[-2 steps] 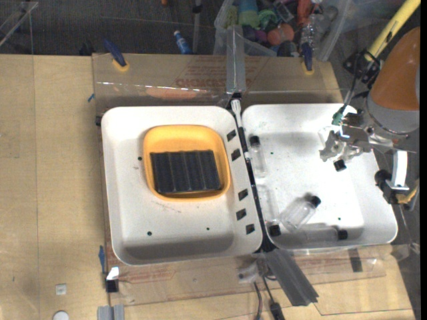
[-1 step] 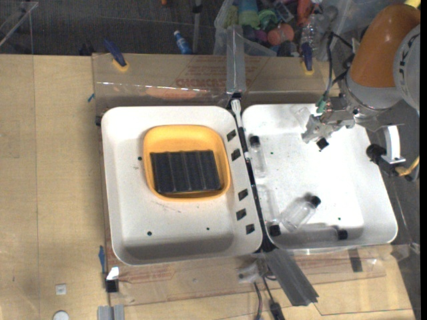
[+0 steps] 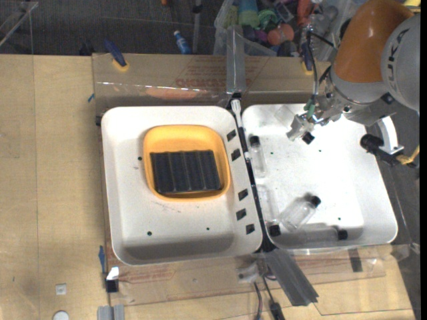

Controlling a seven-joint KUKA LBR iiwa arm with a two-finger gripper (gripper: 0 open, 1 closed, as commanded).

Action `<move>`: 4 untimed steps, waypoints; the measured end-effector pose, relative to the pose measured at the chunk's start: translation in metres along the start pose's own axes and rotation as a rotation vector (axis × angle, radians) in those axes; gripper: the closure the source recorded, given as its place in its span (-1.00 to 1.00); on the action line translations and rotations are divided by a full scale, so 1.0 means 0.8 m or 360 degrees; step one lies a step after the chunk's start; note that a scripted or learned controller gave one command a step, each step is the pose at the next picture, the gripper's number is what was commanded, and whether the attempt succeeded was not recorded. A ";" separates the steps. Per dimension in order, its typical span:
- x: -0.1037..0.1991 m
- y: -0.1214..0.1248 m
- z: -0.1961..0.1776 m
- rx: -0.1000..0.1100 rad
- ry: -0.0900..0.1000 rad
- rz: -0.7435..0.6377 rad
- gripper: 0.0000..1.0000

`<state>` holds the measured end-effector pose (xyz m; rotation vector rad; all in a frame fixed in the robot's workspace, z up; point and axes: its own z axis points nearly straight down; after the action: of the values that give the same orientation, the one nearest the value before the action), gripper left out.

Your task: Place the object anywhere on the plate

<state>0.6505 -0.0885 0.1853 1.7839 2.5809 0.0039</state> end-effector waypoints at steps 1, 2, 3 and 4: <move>0.024 0.032 -0.001 0.0000 0.0000 -0.0146 1.00; 0.047 0.040 -0.011 -0.0002 -0.0001 -0.0381 1.00; 0.047 0.040 -0.011 -0.0002 -0.0001 -0.0381 -1.00; -0.020 0.015 -0.060 -0.0002 -0.0002 -0.0477 -1.00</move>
<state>0.6675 -0.0991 0.2332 1.3774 2.8163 0.0033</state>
